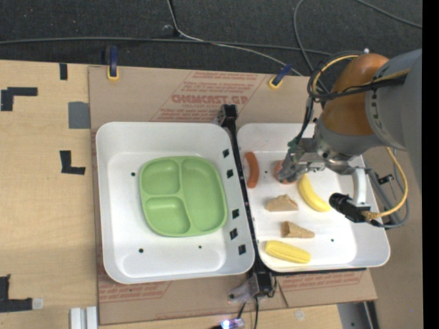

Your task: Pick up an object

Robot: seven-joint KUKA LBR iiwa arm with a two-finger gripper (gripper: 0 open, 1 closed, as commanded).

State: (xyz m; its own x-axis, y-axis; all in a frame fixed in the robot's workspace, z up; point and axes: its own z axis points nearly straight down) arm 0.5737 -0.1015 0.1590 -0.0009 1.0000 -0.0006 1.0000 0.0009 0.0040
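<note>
My gripper (293,164) is low over the upper middle of the right bin (370,252). Directly at its tip lies a small reddish object (281,173), partly hidden by the gripper. A red-brown sausage (252,168) rests to the left of it, near the bin's left wall. Just below and right of the gripper is a yellow banana (313,194). Further down lie a tan bread piece (282,203), a second tan wedge (297,230), and a yellow corn cob (287,252) near the front wall.
The left bin (113,184) holds a green divided plate (183,196). A black divider (236,184) runs between the bins. Cables and a black fitting (346,208) hang off the arm over the right bin's right side.
</note>
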